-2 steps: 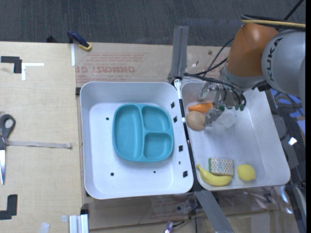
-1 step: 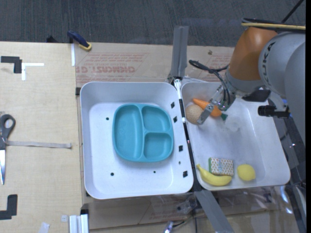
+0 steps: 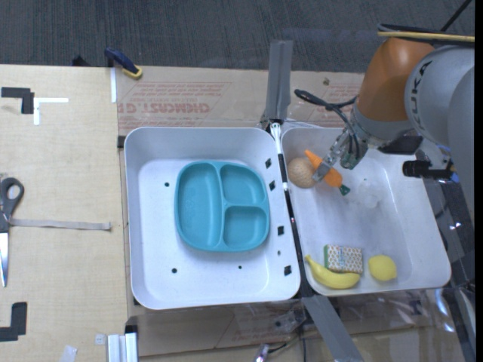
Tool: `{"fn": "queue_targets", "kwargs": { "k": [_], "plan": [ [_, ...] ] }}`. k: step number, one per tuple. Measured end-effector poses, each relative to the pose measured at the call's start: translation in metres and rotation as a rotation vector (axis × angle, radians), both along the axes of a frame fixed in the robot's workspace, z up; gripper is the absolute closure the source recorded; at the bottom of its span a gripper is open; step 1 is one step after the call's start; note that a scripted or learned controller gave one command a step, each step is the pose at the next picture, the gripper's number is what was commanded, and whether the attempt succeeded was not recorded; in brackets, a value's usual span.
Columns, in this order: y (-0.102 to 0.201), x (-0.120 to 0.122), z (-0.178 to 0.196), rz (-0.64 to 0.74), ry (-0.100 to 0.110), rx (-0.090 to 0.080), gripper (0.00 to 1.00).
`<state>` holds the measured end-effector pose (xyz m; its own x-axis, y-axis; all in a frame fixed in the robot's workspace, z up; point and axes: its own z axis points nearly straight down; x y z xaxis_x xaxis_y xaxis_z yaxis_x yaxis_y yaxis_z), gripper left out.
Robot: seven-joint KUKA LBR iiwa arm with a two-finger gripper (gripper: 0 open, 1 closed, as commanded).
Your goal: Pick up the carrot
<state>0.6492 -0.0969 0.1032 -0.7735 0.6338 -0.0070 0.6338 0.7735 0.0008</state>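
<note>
Tan ball (image 3: 300, 173) touching carrot (image 3: 323, 168); open bin floor (image 3: 362, 217) toward banana (image 3: 332, 275).

A teal three-compartment plastic tray (image 3: 222, 205) is seen in the left white bin (image 3: 143, 225). A yellow banana (image 3: 330, 275), patterned sponge (image 3: 344, 258), yellow lemon (image 3: 383, 268) and tan round potato (image 3: 300, 172) are found in the right white bin (image 3: 411, 225).

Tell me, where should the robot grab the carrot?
Probably around its middle, coming straight down from above. The carrot lies slanted in the right bin, so fingers should close across its thin width. A tan ball sits close on its left, so the gripper, already beside it, should keep clear of that.
</note>
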Motion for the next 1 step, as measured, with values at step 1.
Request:
{"fn": "queue_targets", "kwargs": {
  "k": [1],
  "plan": [
    [0.0395,-0.008,0.0895,-0.234,0.002,0.003,1.0]
  ]
}}
